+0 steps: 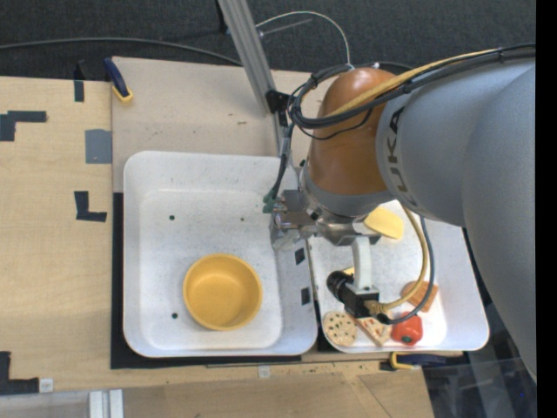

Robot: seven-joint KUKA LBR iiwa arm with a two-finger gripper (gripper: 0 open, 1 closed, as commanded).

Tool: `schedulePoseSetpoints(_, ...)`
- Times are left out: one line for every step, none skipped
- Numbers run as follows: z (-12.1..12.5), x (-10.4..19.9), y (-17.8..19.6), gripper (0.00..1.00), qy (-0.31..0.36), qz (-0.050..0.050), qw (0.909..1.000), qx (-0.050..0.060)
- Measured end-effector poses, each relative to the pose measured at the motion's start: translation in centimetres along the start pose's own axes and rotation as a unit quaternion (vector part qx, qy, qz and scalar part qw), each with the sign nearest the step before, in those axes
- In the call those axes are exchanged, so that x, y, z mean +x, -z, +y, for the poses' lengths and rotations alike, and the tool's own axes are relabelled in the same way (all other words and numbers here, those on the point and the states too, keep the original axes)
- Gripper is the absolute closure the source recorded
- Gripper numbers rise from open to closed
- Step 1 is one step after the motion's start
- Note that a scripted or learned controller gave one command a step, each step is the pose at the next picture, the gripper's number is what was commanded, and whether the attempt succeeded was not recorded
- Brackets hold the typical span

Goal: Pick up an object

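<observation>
A yellow bowl (223, 292) sits upright in the front part of the left bin (157, 181). My gripper (288, 230) hangs over the wall between the two bins, up and to the right of the bowl and apart from it. The big orange-and-grey wrist above it hides its tips. In the right bin (466, 320), along the front edge, lie a round tan biscuit with holes (338, 327), a tan cracker piece (373, 328) and a small red object (406, 330). An orange piece (426, 295) and a yellow wedge (386, 223) lie further back, partly under the arm.
The arm (452, 129) covers most of the right bin. A slanted grey pole (246, 37) rises behind the left bin. A blue and yellow clamp (117, 80) sits at the bench's back left corner. Small dark specks dot the left bin's floor.
</observation>
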State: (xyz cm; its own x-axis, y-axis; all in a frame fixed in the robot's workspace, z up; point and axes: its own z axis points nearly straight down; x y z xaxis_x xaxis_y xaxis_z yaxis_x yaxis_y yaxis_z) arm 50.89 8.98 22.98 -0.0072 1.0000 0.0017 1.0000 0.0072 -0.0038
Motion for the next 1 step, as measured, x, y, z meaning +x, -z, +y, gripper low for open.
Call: schedulePoseSetpoints(0.08, -0.33, -0.04, 0.00, -0.002, -0.001, 1.0000, 0.000)
